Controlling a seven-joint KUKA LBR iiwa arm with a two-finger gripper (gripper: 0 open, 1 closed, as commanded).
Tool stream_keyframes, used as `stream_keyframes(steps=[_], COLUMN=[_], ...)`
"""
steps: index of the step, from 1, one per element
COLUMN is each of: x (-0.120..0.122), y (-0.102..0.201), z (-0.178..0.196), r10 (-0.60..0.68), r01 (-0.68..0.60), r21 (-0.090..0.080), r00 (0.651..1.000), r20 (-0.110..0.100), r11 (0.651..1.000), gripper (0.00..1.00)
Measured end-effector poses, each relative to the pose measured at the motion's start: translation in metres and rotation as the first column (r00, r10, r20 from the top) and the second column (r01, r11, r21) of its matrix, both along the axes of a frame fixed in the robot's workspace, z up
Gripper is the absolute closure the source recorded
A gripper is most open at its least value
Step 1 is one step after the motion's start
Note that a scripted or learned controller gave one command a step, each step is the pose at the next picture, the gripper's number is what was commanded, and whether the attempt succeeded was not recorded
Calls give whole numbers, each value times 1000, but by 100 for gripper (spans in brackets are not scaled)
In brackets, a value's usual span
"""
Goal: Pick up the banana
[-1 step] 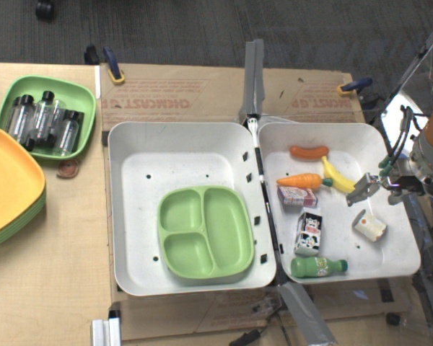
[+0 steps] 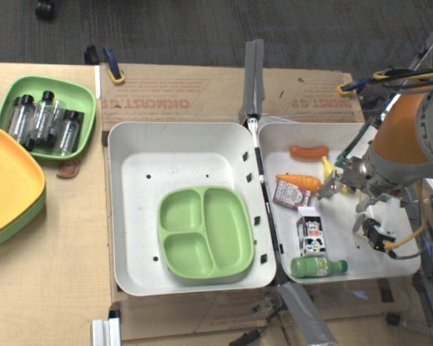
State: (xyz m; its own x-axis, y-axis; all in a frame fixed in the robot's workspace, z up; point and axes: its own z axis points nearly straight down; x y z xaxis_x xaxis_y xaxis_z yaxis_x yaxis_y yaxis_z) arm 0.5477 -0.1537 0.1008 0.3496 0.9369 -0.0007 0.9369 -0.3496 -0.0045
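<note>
The claw (image 2: pixel 332 186) sits low in the right bin (image 2: pixel 346 262), reaching in from the right under the arm's orange band. Its metal parts crowd together in the camera view, so how wide it stands cannot be told, and nothing can be seen gripped in it.

The banana (image 2: pixel 327 166), small and yellow, lies just above the claw's tip, so close that the two seem to touch or nearly so. Only part of it is visible beside the metal.

Just left of the claw lies a carrot (image 2: pixel 299 182), with a sausage (image 2: pixel 308 151) above it nearer the bin's far wall. A pink packet (image 2: pixel 289 193) rests under the carrot, a small milk carton (image 2: pixel 312 236) below that, and a green bottle (image 2: pixel 318 267) on its side by the near wall.

The left bin (image 2: pixel 130 193) holds a green divided plate (image 2: pixel 205 232). On the counter (image 2: pixel 50 265) to the left stand a green tray (image 2: pixel 79 92) of dark-capped vials and a stack of orange plates (image 2: pixel 11 193).
</note>
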Motion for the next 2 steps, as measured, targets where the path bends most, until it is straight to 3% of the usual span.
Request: stream_keyframes(steps=[1,2], x=[-1,-44], y=[-1,30], z=[8,-10], r10=[-3,22], r01=[3,-22], r21=[0,0], r00=[1000,1000], r20=[-3,0], r11=[1000,1000], gripper=[100,100])
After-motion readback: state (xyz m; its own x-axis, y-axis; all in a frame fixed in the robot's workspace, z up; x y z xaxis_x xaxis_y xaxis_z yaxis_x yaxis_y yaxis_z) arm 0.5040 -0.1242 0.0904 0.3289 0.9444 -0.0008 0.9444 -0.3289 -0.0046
